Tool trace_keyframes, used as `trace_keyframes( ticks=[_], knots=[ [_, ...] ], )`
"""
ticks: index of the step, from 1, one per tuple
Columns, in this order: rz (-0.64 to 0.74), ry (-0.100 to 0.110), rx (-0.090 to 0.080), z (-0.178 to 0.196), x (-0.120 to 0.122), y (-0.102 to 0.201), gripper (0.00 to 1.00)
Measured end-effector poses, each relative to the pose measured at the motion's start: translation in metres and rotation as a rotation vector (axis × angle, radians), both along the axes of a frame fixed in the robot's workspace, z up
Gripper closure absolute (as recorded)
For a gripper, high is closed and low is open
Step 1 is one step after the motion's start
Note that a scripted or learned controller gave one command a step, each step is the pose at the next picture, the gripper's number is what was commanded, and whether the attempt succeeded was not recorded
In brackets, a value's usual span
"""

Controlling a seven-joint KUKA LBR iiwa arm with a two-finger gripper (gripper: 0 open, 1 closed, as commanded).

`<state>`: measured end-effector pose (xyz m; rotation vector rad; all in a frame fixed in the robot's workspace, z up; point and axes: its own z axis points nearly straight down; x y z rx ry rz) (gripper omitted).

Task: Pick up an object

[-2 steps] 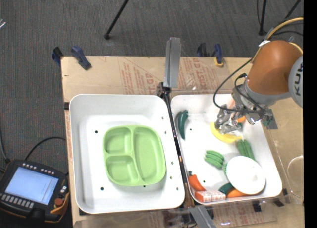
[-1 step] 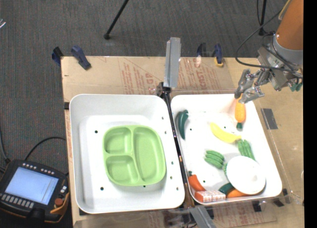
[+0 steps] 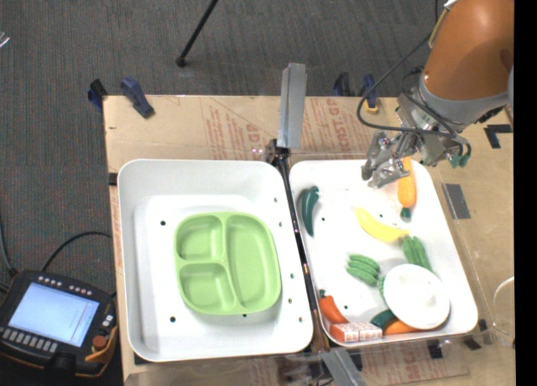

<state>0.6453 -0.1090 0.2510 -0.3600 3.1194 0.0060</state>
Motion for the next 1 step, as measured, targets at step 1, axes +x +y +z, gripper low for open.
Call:
trace_keyframes(
  ticks=[1],
  knots=[
    [0.201, -0.004, -0.002, 0.0061, -0.0002, 0.0168, 1.00]
  ],
)
